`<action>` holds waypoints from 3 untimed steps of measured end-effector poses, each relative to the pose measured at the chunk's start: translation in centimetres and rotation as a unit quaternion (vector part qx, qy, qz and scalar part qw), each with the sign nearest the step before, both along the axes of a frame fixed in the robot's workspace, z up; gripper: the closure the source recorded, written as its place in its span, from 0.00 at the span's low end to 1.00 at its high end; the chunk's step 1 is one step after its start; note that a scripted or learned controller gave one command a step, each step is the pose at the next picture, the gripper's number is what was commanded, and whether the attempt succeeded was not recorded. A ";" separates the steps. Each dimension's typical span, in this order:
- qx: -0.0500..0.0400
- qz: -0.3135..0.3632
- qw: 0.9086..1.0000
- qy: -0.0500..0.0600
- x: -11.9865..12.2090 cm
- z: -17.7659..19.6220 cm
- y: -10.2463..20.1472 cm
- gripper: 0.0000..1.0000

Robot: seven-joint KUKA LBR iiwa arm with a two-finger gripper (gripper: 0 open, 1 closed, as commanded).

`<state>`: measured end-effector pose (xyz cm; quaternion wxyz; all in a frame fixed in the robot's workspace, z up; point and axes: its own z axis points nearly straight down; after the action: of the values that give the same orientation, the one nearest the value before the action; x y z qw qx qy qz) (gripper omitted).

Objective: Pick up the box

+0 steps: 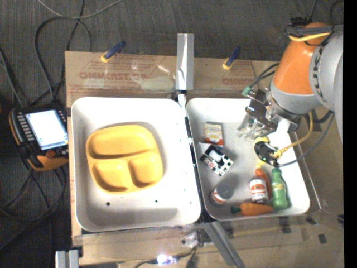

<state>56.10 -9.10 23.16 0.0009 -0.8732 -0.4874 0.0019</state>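
Hovering claw (252, 124) right of box (213, 133).

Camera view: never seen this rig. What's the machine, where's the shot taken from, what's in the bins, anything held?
One fixed camera looks down at a slant on a bench with two shallow white bins. The grey robot arm with the orange band reaches in from the right; its two-finger gripper hangs over the right bin, with nothing visibly between its fingers. The left bin holds a yellow divided plastic tray. The right bin holds a small orange-and-white box, a black-and-white patterned item, a green bottle, a red-and-white can and an orange toy carrot.
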 end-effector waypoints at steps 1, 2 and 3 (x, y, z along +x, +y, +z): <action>0.000 0.000 1.000 0.000 0.0 0.0 0.0 0.00; 0.000 -0.018 1.000 0.000 -1.4 1.9 -4.6 0.00; -0.001 0.007 1.000 0.000 5.2 -5.9 -4.8 0.00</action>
<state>61.31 -13.88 17.24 -0.0001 -0.8697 -0.4936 0.0026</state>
